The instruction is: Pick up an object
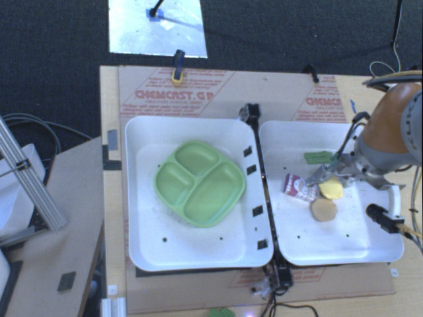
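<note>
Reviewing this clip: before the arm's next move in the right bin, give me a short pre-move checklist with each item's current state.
1. Tool positioned over the right white bin: ok.
2. Candidate objects nearby: yellow rounded piece, tan round disc, red and white packet, flat green piece: ok.
3. Target stands apart from neighbours: not ok, the yellow piece and tan disc touch or nearly touch.
4. Object between the tool's fingers: cannot tell.
5. Green divided plastic plate lies in the left white bin, away from the arm's work: ok.
</note>
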